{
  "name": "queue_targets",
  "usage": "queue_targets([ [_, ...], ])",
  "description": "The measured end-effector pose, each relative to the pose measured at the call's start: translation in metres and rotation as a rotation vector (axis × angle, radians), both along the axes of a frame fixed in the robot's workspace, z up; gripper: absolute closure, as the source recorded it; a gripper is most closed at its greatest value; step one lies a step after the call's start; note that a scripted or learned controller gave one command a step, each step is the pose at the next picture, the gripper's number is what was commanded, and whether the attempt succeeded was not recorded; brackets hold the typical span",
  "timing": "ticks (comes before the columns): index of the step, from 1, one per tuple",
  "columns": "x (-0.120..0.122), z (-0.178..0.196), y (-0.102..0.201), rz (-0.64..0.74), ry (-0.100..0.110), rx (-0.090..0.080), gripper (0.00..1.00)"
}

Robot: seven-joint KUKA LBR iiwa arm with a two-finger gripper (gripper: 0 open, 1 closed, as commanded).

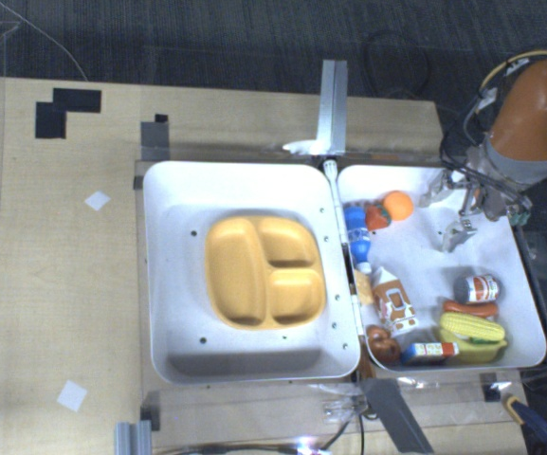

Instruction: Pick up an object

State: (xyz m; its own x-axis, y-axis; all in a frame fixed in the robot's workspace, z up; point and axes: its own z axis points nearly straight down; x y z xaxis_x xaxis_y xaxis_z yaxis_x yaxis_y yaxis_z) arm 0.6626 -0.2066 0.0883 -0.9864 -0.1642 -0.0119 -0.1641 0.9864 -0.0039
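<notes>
My gripper (446, 219) hangs over the far right part of the right bin (529, 297), under the orange wrist band. Its metal fingers (455, 236) are spread open with nothing between them. To its left lie an orange ball (398, 205), a red tomato (377, 217) and a blue bottle (355, 226). Nearer the front are a small can (476, 288), a hot dog (470, 307), a corn cob (473, 328), a ketchup bottle (428, 352) and a printed carton (392, 301).
The left bin (173, 254) holds a yellow divided tray (263, 269). A metal post (333, 107) stands behind the wall between the bins. Bare white floor shows in the right bin under the gripper.
</notes>
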Motion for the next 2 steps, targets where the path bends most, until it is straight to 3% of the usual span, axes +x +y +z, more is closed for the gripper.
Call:
queue_targets([
  [1, 0.005, 0.003, 0.108, -0.156, 0.008, 0.006, 0.0],
  [2, 0.009, 0.015, 0.108, -0.155, -0.006, 0.005, 1.0],
])
